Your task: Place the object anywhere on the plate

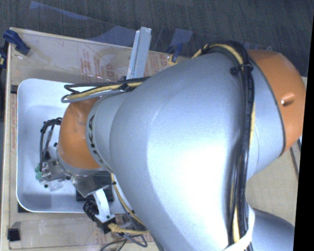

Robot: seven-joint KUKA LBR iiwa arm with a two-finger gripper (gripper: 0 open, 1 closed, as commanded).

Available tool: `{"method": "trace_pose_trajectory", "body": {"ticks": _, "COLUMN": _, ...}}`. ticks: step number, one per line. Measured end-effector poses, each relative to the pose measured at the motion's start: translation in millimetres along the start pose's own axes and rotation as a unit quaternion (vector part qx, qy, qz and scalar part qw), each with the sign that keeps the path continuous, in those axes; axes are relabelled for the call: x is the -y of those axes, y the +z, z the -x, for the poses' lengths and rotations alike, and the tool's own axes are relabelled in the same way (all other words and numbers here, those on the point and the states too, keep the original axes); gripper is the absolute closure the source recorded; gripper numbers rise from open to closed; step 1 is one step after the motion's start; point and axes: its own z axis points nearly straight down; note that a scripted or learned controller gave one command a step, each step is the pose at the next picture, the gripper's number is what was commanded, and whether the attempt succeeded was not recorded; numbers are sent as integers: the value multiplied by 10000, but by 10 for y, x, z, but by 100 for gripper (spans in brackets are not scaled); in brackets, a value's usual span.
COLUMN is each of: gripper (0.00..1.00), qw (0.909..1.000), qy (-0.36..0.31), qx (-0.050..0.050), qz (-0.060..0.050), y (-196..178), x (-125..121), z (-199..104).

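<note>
Down at the lower left of the left bin [22,138], the hand [47,177] sits low over the white floor, a cluster of metal and dark cable at the end of the wrist, and that is as much as can be made out: whether it is parted or closed cannot be told, and nothing can be seen gripped in it. As for the object and the plate, neither can be picked out from this angle; the arm covers most of the bin's interior. What does show of the bin is its left wall, its rounded upper-left corner and a strip of bare white bottom along the left and lower edge, with the hand just above that strip near the lower-left corner. Right behind the hand comes the orange band [74,137], then the big grey arm [187,152] sweeping in from the right and swelling across the middle of the picture, a second orange section at the upper right, with yellow and black cables [243,135] running along its body and looping across the top of the bin. Around it all, the table [97,62] shows a pale taped surface beyond the bin's far rim, an upright metal post [140,52] standing on it, and blue clamps [16,41] at the upper-left corner.
</note>
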Motion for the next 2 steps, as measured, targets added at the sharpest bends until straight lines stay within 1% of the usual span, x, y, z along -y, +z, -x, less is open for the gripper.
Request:
{"method": "trace_pose_trajectory", "body": {"ticks": 1, "gripper": 100, "qw": 9995, "qy": -326, "qx": -2, "qz": 2, "y": -1321, "x": 105, "z": 321}}
{"method": "trace_pose_trajectory", "body": {"ticks": 2, "gripper": 100, "qw": 9997, "qy": -235, "qx": -2, "qz": -32, "y": -94, "x": 76, "z": 172}}
